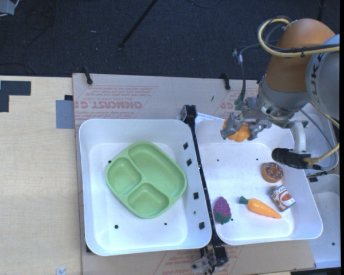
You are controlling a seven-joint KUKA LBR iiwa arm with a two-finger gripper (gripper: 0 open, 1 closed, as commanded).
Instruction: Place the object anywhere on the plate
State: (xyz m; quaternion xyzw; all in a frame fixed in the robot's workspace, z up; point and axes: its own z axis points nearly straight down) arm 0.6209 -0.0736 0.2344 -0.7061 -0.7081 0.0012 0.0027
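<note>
Already the pincer point(239, 129) is clamped on a small orange fruit point(239, 134), lifted above the right bin's point(309, 225) far edge, apparently ready for carrying leftward to the green plate point(146, 178) in the left bin point(97, 234).

The divided plate point(146, 179) lies in the left bin point(97, 153). In the right bin point(301, 225), the toy grapes point(221, 209) sit near left, the toy carrot point(261, 207) to their right, the small can point(281, 198) further right, and the doughnut point(272, 172) just behind it.
</note>
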